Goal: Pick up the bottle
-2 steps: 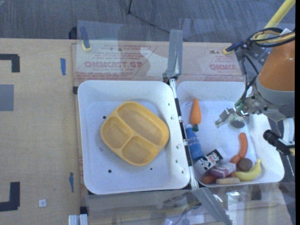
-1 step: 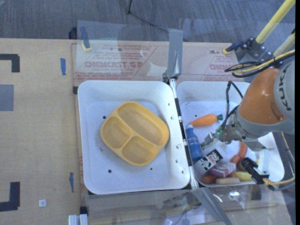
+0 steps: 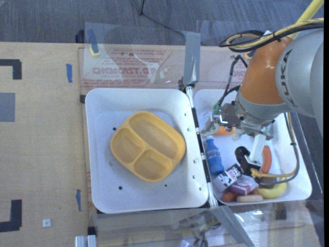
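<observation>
Against the right bin's (image 3: 300, 181) left wall lies the blue bottle (image 3: 213, 157), cap toward the far side. Above that bin hangs the hand (image 3: 241, 127), nothing visibly held; I cannot tell its state. Left bin (image 3: 97, 153) holds a yellow tray (image 3: 148, 145).

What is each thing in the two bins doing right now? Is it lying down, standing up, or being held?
Blue plastic bottle with white cap: lying flat in the right bin, by the left wall, not held.
Yellow divided plastic tray: lying flat, right way up, in the left bin.
Yellow banana: lying at the right bin's near edge.
Red sausage-shaped toy: lying in the right bin.
Pincer: above the right bin; fingers hidden.
</observation>
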You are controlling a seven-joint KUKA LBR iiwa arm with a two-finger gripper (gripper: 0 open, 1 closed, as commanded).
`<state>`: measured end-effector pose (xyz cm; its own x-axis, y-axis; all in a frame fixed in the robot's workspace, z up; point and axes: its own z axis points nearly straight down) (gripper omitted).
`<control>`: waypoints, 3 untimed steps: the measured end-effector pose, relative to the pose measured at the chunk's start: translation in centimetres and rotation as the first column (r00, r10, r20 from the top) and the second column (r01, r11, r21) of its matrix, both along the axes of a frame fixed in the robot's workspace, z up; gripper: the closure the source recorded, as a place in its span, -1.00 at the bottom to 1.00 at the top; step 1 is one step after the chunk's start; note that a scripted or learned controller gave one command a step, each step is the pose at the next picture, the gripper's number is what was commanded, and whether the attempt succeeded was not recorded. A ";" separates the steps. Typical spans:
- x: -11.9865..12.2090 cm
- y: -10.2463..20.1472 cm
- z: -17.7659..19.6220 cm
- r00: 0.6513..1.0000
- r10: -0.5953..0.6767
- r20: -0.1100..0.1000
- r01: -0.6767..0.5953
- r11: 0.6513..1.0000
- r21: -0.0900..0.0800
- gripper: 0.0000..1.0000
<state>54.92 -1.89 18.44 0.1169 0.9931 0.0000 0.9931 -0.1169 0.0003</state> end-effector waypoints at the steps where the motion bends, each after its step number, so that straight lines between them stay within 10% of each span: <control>1: -6.6 0.6 0.1 0.998 0.055 -0.003 -0.055 0.998 0.001 -1.00; 3: -5.8 0.1 0.0 0.993 0.120 -0.003 -0.120 0.993 0.001 -1.00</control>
